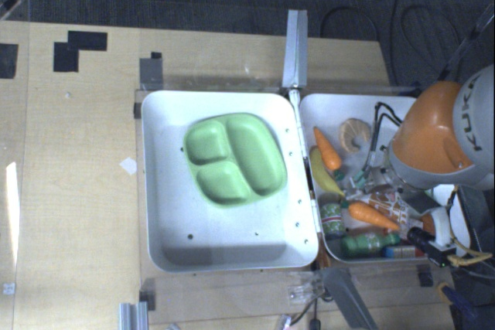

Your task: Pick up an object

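The right white bin (309, 106) holds a jumble of small objects. An orange carrot (326, 149) lies near its left wall beside a yellow banana (323, 175). A tan ring-shaped item (356, 134) sits toward the back. A second carrot (373, 216) lies lower down, with a green bottle (370, 244) and a small can (332, 217) near the front wall. My gripper (365, 180) hangs low over the middle of this pile, just above the second carrot and right of the banana. The arm's orange band (433, 131) hides the bin's right part.
The left white bin (166, 243) holds a green divided plate (234, 158). A metal post (295, 50) stands behind the gap between the bins. Black cables lie on the dark floor at the back right. Wooden bench surface stretches to the left.
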`<state>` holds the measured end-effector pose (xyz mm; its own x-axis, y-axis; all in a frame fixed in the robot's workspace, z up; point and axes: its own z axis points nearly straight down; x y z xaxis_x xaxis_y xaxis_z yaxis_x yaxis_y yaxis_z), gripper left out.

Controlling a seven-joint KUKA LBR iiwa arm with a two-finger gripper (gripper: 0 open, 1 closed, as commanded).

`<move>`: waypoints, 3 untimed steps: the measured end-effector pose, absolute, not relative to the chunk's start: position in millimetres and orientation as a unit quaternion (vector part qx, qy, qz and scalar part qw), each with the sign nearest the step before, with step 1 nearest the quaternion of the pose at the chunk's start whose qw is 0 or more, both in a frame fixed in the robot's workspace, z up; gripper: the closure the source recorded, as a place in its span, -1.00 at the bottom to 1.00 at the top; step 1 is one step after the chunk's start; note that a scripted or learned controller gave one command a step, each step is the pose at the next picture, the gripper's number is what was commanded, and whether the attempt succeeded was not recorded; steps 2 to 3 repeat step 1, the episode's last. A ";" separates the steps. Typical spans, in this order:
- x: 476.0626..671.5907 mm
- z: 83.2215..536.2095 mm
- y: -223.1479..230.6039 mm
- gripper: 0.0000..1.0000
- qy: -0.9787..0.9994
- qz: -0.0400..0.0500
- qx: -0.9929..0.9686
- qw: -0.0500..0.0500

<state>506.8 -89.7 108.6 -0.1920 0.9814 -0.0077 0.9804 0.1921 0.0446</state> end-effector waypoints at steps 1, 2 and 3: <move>504.1 246.7 2.9 1.00 0.803 0.002 0.596 0.002; 504.1 246.7 2.9 1.00 0.803 0.002 0.596 0.002; 504.1 246.7 2.9 1.00 0.803 0.002 0.596 0.002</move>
